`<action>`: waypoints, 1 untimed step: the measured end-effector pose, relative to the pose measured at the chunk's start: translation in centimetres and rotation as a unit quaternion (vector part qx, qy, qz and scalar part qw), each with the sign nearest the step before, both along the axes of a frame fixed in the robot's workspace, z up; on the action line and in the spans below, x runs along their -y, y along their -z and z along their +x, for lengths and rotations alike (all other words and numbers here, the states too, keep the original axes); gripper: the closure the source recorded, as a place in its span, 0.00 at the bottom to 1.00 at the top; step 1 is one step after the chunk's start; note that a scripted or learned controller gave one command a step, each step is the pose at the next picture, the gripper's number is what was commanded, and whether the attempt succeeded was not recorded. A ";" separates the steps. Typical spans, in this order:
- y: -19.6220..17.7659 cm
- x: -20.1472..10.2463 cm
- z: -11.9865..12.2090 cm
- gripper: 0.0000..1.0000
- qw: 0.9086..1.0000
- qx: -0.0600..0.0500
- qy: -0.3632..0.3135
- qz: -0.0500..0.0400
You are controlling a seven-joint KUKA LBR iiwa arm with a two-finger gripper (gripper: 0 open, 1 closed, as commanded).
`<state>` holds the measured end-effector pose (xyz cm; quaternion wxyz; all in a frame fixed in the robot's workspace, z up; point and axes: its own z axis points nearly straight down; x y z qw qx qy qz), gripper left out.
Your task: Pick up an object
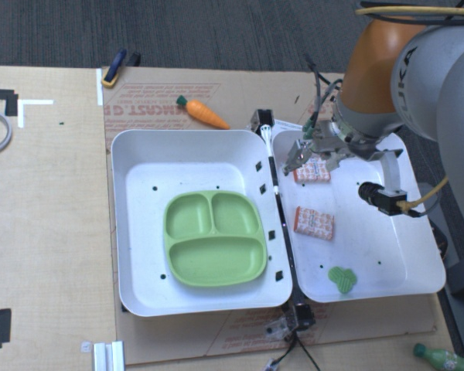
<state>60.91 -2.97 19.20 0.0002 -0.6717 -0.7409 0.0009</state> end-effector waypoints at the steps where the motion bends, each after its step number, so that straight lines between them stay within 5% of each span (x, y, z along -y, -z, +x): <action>1: 0.0 2.4 1.5 0.00 0.973 0.002 -0.232 0.000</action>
